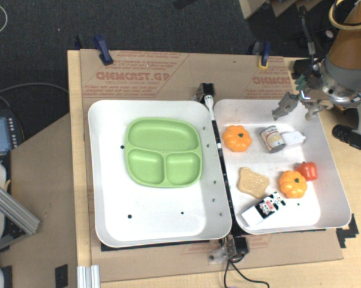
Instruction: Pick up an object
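Crowding in the right bin point(333, 188) is the main risk. The hand point(300, 105) hangs over the far edge of this bin with its two fingers spread and nothing between them, so no object is picked yet.

The nearest candidates are a small can point(273, 139), lying tilted, and a white packet point(293, 138) that touches it. If the hand comes down on the can, one finger may land on the packet and push both things away instead of closing around one. The can is also round, so I think it can roll out of the grip.

An orange pumpkin point(237, 138) sits near the bin's left wall, a little apart from the can; its smooth curved skin may slip between the fingers. Toward the near side lie a piece of toast point(252, 182), a second pumpkin point(293, 184) touching a red piece point(309, 170), and a black-and-white box point(265, 207). The toast is flat and low, so the fingers could close above it.

The left bin point(108, 161) holds a green divided tray point(164, 152), well apart from the hand.
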Tool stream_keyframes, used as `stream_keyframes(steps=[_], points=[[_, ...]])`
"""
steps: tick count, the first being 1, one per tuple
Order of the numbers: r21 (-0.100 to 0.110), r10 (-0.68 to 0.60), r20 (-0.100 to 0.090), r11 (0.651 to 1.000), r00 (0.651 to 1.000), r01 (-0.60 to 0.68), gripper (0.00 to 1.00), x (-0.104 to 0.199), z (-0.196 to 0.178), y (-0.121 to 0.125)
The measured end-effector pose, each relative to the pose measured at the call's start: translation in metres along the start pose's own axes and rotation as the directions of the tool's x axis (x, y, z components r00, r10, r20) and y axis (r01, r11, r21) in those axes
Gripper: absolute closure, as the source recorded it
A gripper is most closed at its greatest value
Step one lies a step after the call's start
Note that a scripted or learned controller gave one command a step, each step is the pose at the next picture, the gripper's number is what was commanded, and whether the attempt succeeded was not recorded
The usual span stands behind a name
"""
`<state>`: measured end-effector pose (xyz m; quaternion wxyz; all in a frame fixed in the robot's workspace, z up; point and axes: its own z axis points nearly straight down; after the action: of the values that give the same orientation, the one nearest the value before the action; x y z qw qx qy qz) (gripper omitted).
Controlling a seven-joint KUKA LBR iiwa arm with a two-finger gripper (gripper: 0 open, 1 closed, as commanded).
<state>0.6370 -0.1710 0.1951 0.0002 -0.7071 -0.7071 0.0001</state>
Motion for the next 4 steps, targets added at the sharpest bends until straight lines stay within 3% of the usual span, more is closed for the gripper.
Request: stream_keyframes(steps=[1, 2, 3, 4], points=[[0.007, -0.003, -0.002, 1.000, 1.000, 0.003, 0.00, 0.003, 0.118, 0.028], [-0.003, -0.003, 0.002, 1.000, 1.000, 0.003, 1.00, 0.002, 0.099, 0.031], [-0.002, 0.001, 0.000, 1.000, 1.000, -0.001, 1.00, 0.016, 0.014, -0.012], [-0.021, -0.005, 0.003, 1.000, 1.000, 0.005, 1.00, 0.059, -0.180, -0.030]])
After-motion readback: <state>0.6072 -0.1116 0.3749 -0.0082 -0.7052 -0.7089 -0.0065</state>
